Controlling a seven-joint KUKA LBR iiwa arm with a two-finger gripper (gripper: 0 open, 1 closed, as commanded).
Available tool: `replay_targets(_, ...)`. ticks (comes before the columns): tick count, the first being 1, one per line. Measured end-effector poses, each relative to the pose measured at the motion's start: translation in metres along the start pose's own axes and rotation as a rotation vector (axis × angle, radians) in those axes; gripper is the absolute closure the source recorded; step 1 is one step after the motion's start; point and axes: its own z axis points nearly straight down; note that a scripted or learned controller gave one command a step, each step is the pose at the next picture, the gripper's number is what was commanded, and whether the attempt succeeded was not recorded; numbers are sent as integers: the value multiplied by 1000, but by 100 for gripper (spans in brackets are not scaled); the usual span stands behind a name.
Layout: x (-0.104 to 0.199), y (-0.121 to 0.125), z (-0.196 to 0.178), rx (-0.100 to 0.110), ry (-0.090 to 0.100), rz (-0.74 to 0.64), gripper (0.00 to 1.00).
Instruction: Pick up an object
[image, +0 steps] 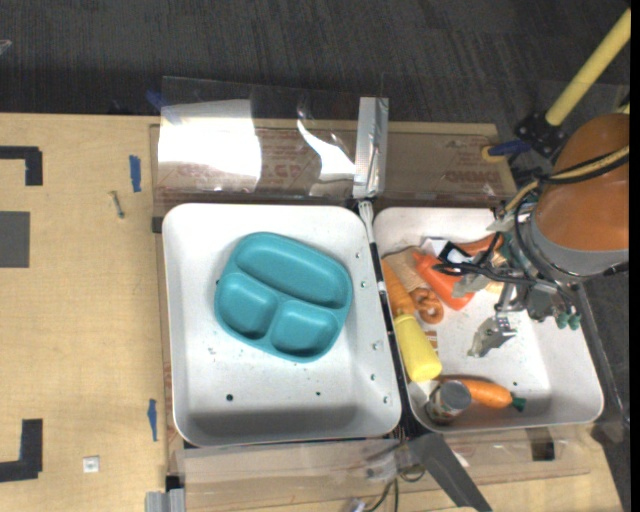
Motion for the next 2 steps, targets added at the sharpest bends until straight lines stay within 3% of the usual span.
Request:
replay_targets(1, -20, -20, 106, 2, -10, -9, 0)
replay_targets(2, -41, -14, 110, 5, -18, -23, 0)
